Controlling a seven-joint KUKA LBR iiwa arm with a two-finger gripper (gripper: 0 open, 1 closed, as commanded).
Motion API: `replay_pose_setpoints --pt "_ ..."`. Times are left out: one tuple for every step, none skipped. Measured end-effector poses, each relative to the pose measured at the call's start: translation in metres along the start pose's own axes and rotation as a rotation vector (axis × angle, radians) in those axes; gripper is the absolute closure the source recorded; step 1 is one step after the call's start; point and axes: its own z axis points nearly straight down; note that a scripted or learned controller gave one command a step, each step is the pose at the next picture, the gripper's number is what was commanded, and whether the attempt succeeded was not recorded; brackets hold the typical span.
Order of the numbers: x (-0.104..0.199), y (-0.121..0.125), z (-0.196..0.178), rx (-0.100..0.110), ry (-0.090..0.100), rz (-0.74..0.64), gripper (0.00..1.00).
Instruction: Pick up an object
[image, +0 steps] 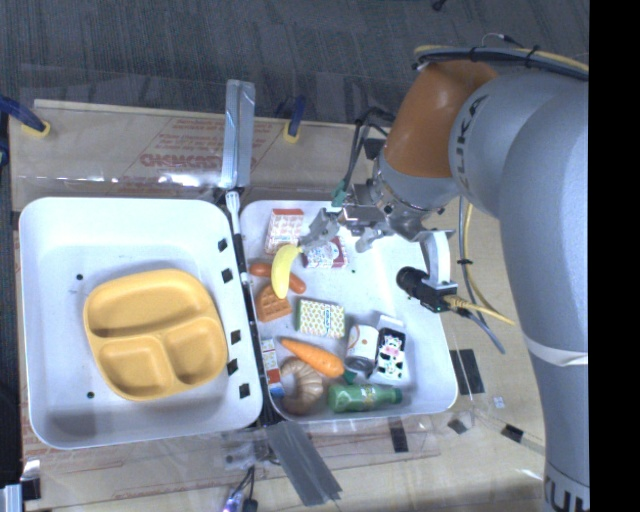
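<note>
the grey arm carries raised letters that look like "kuka", seen at a steep angle. the cardboard sheet behind the bins bears faint red print, too blurred to read. labels on the small cartons in the right bin are illegible.
</note>
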Motion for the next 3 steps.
replay_pose_setpoints --pt "0.000 0.016 0.099 -0.005 0.000 -0.086 0.00" --pt "0.014 -0.009 0.022 -0.004 -0.001 -0.113 0.00" --pt "0.048 0.040 0.022 -0.005 -0.002 -0.274 0.00"
